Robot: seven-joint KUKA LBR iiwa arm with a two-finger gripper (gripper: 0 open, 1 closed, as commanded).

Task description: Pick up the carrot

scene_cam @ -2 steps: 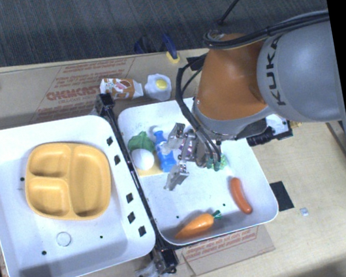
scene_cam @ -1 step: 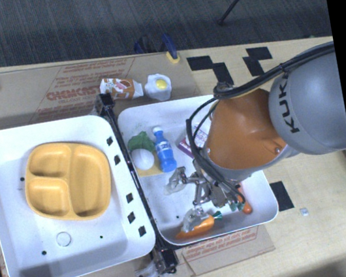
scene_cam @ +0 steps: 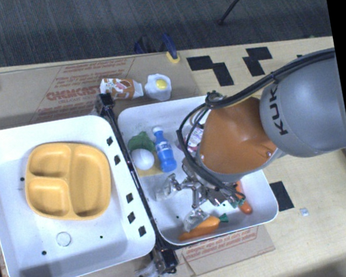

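A cardboard-covered worktop (scene_cam: 227,68) is carrying two shallow white bins side by side. The left bin (scene_cam: 11,196) is holding a yellow divided tray (scene_cam: 67,179) with three compartments, lying flat toward its upper half. The right bin (scene_cam: 265,208) is holding several small items. The grey arm (scene_cam: 303,108) with its orange band (scene_cam: 233,140) is reaching in from the right and hanging over the middle of the right bin, with black cables looping beside the wrist. The gripper (scene_cam: 193,197) is pointing down into the bin's lower half, and its metal fingers are sitting just above the carrot (scene_cam: 202,227); I cannot tell whether they are open or closed. The carrot is lying flat along the bin's near wall, its orange body pointing left and its green top at the right end. A second small carrot-like piece (scene_cam: 244,206) is resting just to the right, near the arm. In the bin's upper left, a blue bottle (scene_cam: 164,149), a white egg-shaped object (scene_cam: 143,159) and a green item (scene_cam: 139,142) are clustered together. Beyond the bins, a small carton (scene_cam: 118,88) and a yellow-centred object (scene_cam: 159,87) are sitting on the worktop.
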